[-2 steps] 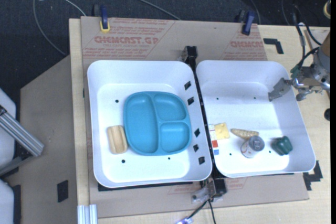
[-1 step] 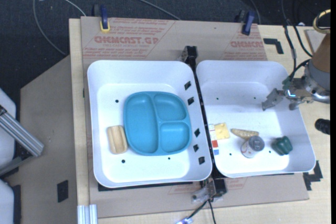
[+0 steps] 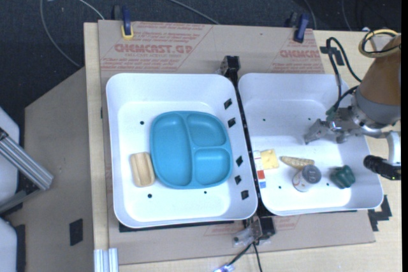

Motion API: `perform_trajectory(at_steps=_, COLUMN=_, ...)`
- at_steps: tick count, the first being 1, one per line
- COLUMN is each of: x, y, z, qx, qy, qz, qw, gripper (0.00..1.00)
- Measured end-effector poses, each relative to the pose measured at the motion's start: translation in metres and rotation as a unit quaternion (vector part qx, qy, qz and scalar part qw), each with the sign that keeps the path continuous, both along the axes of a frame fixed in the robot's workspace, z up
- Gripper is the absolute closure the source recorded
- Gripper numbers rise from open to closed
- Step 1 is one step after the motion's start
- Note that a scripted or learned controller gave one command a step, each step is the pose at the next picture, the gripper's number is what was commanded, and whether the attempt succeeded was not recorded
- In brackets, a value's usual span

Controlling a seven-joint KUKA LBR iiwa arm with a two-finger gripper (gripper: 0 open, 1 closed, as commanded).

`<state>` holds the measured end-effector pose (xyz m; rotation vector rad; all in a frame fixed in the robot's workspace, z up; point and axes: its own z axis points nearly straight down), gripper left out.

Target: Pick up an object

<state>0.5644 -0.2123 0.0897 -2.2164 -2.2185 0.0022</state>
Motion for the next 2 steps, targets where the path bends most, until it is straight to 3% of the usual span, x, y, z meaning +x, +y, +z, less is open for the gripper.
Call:
perform_trajectory(at_steps=1, x=0.0, y=0.001, z=-0.005, qx=-0.0003, qy=-0.001, qz=0.0, qw=1.0, gripper=0.0)
perform_trajectory(at_steps=2, x=0.001, y=0.001, z=0.007, qx=-0.0003, qy=-0.003, qz=0.0, qw=1.0, gripper=1.0)
